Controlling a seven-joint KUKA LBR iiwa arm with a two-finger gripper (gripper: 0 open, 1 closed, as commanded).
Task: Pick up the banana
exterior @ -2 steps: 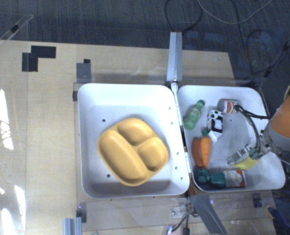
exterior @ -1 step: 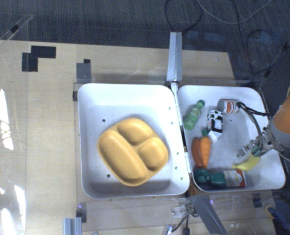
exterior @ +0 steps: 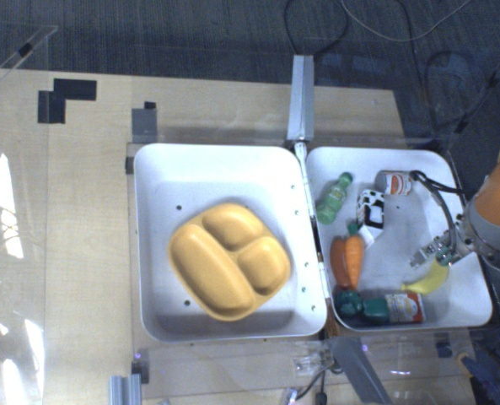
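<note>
Banana (exterior: 427, 280) sits in the right bin (exterior: 477, 310), down at about four o'clock on that bin's floor, close to the right wall, a small yellow curve lying flat. And right over its upper end, the gripper (exterior: 439, 255) is in: it comes from the three o'clock edge of the camera view, hanging off the grey arm with the orange band (exterior: 496, 194). The tip is just above or touching the fruit's top end, but whether the pincer is apart or together cannot be told from this angle; the metal parts blur into one another.

Round the rest of the right bin: a green bottle (exterior: 333, 197) at eleven o'clock against the divider, a small can (exterior: 393, 182) at twelve, a black-and-white toy (exterior: 369, 209) just below it near the centre. An orange carrot (exterior: 347, 260) stands at eight o'clock, and a dark green bottle with a red label (exterior: 379, 307) lies along the six o'clock wall, just left of the banana.

Over in the left bin (exterior: 157, 226), a yellow divided dish (exterior: 228, 260) sits at the middle.
</note>
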